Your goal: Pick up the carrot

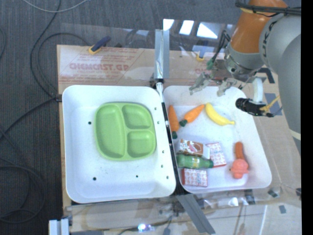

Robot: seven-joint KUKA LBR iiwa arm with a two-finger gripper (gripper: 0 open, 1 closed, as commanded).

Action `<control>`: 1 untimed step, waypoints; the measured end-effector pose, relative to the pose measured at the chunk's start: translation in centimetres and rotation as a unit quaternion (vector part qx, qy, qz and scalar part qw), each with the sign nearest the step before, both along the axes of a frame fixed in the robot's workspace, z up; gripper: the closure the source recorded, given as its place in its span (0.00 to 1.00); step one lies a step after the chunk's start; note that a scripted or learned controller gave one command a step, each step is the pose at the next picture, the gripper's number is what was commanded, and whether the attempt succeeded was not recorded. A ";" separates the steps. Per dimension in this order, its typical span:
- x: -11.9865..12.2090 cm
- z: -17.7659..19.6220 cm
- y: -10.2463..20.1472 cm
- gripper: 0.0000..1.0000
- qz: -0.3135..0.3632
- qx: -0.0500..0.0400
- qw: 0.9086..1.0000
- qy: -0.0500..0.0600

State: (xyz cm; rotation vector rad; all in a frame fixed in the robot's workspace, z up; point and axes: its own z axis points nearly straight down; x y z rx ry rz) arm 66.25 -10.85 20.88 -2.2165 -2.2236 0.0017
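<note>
In the right bin [254,131], the carrot [192,114] is seen not yet grasped, with the hand [213,85] held spread apart above the bin's far rim.

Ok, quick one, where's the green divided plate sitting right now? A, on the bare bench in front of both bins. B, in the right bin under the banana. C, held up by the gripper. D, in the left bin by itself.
D: the green divided plate lies flat in the left bin, while the banana, the carrot and the other items lie in the right bin.
</note>
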 end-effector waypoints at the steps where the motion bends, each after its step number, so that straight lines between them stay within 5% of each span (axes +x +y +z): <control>1: 0.5 -11.5 -0.7 0.00 0.059 -0.001 0.998 -0.001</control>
